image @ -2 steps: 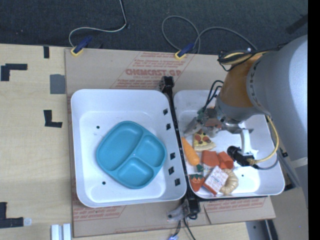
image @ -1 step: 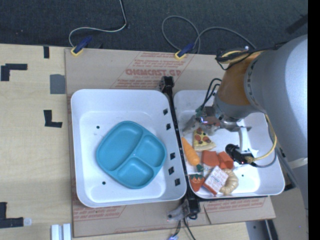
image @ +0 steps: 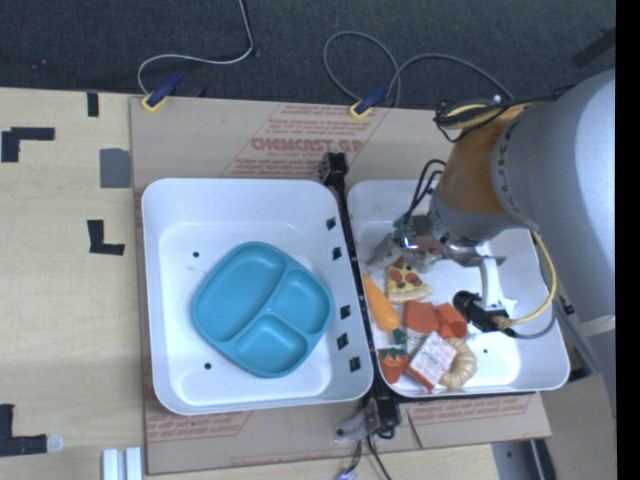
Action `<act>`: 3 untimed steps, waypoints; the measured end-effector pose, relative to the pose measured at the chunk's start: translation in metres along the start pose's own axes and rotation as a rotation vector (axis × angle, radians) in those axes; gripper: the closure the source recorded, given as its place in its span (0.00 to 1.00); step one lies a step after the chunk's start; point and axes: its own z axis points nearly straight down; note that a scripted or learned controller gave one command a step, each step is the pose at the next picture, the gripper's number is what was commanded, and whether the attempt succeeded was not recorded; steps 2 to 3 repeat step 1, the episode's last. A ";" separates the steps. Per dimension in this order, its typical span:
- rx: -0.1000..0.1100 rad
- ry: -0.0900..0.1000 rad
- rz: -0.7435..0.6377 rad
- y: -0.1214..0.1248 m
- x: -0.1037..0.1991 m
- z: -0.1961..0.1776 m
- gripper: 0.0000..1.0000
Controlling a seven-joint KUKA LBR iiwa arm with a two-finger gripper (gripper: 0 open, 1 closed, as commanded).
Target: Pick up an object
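Camera view, near to far
Croissant [image: 461, 365]: nearest corner of the right bin [image: 530, 368], touching a red-and-white packet [image: 432, 359].
Red blocks [image: 435, 319]: just behind the packet.
Carrot [image: 380, 305]: along the divider side of the right bin.
Pizza slice [image: 407, 280]: just beyond the carrot, below the gripper.
Gripper [image: 410, 240]: low over the right bin's far part; whether it is open or grasping anything cannot be told.
Left bin [image: 170, 228]: a blue divided plate [image: 262, 308].
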 end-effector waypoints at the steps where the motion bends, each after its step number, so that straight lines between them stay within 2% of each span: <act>1: 0.004 0.001 0.003 0.008 0.002 0.000 0.00; 3: 0.004 0.001 0.003 0.008 0.002 0.000 0.00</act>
